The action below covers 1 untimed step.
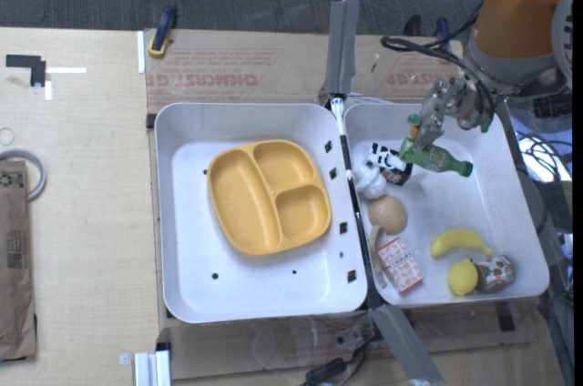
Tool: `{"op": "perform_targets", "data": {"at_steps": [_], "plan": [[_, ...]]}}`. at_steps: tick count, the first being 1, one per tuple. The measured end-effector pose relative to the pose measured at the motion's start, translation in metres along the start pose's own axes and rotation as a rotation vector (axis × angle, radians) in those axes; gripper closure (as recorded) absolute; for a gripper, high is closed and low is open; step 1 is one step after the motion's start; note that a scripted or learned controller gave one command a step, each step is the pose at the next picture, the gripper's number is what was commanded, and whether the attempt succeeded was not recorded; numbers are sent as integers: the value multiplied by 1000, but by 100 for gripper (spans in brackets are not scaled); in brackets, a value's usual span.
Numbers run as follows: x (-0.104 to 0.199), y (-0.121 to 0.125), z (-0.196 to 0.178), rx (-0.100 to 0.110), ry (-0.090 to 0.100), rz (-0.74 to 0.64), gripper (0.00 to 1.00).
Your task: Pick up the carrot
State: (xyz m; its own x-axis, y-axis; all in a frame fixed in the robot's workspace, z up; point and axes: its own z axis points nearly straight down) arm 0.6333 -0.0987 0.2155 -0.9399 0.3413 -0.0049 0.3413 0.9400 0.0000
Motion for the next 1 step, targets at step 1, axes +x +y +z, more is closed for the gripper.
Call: {"op": "perform_targets", "data": {"at_steps": [1], "plan": [[0, 0, 0, 0, 1, 0, 0]]}}
